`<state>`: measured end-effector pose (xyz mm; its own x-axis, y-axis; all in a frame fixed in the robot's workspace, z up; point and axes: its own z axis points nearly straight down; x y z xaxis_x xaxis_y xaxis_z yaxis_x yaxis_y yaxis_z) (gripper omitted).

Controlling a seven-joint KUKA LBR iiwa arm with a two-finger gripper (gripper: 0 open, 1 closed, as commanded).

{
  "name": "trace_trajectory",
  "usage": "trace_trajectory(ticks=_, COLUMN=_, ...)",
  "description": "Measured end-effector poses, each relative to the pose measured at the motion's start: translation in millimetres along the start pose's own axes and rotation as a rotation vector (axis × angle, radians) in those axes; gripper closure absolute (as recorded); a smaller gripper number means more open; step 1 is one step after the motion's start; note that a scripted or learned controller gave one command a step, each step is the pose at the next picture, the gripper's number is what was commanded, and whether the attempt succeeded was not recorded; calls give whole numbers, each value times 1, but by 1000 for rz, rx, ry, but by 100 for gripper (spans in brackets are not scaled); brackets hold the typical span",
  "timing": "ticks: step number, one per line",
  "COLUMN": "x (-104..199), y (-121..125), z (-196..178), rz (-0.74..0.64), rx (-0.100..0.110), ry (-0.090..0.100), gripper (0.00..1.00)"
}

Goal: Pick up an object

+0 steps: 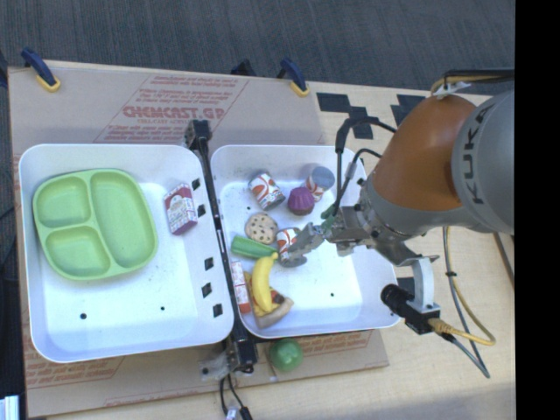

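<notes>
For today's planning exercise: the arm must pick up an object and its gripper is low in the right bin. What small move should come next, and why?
Probably a short further descent. The gripper sits among crowded items, beside the banana, the green piece and the cookie. Whether anything lies between its fingers cannot be told, so lifting now seems premature.

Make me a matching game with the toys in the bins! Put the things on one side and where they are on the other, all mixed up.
Things:
1. green divided plate
2. banana
3. green ball
4. purple toy

Places:
A. outside the bins, on the cardboard at the near edge
B. left bin
C. right bin, far part, near the can
D. right bin, near part, below the cookie

Pairs: 1-B, 2-D, 3-A, 4-C
</notes>
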<state>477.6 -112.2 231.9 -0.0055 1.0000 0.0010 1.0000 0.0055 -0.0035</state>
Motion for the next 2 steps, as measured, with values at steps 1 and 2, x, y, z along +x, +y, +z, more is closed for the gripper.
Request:
trace_trajectory(ticks=1, x=-38, y=77, z=116, rz=-1, rx=2, ry=-1, gripper=0)
trace_trajectory(ticks=2, x=-38, y=78, z=105, rz=-5, rx=1, ry=-3, gripper=100)
